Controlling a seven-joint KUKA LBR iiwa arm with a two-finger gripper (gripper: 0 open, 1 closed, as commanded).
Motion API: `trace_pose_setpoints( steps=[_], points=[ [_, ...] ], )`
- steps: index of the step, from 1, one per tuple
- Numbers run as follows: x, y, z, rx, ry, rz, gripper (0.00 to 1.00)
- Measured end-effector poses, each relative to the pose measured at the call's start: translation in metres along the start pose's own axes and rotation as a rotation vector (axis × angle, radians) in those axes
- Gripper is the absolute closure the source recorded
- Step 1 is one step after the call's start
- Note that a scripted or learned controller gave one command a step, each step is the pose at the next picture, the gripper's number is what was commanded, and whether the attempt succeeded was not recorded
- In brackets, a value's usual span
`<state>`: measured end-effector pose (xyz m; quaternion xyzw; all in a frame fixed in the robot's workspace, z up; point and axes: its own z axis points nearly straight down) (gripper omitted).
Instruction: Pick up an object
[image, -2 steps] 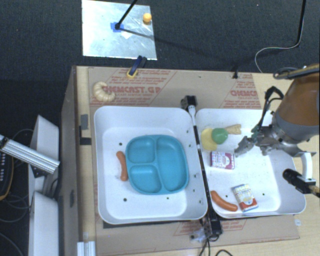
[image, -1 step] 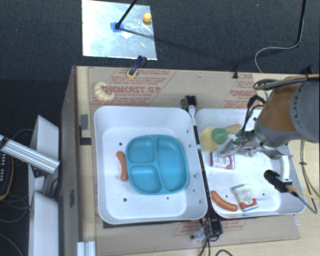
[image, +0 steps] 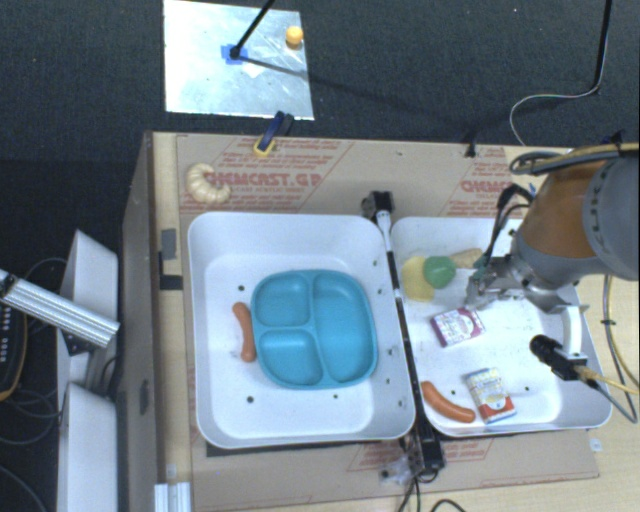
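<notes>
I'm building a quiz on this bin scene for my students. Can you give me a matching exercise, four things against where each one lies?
Things:
1. blue divided tray
2. green ball
3. sausage beside the tray
4. small carton

Places:
A. right bin, near front edge
B. middle of left bin
C. left bin, left of the tray
D. right bin, far left corner

Pairs: 1-B, 2-D, 3-C, 4-A

The bench (image: 300, 175) bears two white bins, left bin (image: 215, 300) beside right bin (image: 570, 405).
</notes>
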<state>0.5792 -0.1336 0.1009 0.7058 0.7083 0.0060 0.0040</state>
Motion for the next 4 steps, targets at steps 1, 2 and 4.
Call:
trace_pose_setpoints(
  steps=[1,2,4],
  points=[
    [0.000,0.000,0.000,0.001,0.000,0.000,0.00],
    [0.042,0.052,0.017,0.011,-0.002,0.000,0.00],
    [0.017,0.084,0.005,0.047,-0.003,0.006,1.00]
  ],
)
